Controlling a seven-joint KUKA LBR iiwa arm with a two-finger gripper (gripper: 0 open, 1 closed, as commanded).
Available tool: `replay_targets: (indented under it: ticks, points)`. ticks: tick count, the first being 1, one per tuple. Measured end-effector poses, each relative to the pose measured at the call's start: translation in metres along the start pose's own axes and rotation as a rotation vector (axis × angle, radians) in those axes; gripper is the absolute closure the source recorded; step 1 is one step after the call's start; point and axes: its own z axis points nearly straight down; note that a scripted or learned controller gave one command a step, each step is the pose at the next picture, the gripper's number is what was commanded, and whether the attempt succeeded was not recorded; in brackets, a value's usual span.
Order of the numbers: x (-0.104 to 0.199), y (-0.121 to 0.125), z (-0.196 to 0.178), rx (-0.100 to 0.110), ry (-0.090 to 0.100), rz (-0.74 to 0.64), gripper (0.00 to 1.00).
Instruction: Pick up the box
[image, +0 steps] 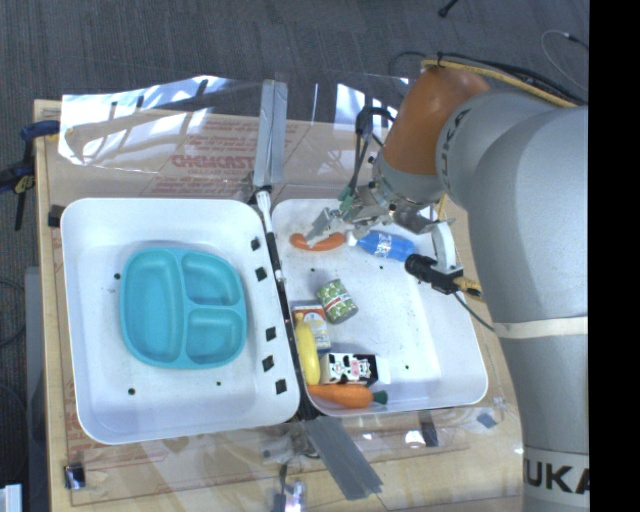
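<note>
Still approach phase: my gripper (328, 226) sits at the right bin's (452, 340) far end over the hot dog (317, 240), fingers apart, gripping nothing; box (350, 369) lies at near edge between banana (308, 352) and carrot (345, 396); next move: retract, re-aim there.

One camera sits fixed above the worktop (150, 455) and looks down at a slant, far enough off to take in both white bins whole. The left bin (90, 330) lies toward the frame's left, the right bin (445, 345) near its middle. The arm (510, 190) enters from the right (its bulk looms large, being nearest the lens). Dark floor shows beyond the worktop's far edge, along the top.
</note>
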Motion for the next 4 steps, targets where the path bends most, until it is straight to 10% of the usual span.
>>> replay_targets:
  ticks: [1,2,4]
  points:
    - [0.013,-0.092,0.013,0.0,-0.001,0.066,0.0]
    - [-0.04,-0.033,0.021,-0.004,-0.004,-0.205,0.0]
    - [-0.056,-0.01,0.003,-0.004,-0.003,0.167,0.0]
